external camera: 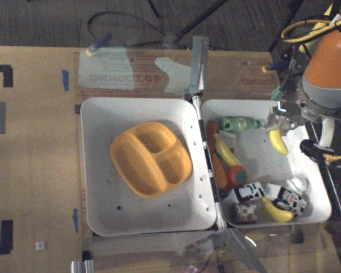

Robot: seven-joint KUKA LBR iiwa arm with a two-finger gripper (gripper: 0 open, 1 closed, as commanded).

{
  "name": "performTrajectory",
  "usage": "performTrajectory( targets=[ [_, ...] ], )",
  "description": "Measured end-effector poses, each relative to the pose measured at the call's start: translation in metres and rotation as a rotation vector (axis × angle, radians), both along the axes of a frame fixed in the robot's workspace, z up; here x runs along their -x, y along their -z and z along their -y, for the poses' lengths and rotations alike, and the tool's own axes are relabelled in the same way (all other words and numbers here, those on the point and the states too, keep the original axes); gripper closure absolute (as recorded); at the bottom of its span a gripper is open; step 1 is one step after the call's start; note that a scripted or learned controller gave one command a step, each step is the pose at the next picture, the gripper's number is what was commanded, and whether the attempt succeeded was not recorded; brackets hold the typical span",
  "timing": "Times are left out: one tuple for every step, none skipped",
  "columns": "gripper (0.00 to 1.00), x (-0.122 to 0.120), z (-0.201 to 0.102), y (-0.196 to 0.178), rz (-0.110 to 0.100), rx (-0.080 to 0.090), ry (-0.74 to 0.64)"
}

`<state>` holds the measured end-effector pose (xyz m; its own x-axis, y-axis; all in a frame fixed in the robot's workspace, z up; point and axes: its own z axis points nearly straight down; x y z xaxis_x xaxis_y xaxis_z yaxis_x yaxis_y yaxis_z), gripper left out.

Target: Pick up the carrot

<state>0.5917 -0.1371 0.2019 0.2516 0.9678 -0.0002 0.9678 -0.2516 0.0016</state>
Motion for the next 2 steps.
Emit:
performTrajectory(
  targets=[
    [1.0,-0.007,-0.017,-0.043,0.001,0.001,-0.073],
    [1.0,0.046,-0.031,-0.053,-0.003,-0.001,-0.316]
  ],
)
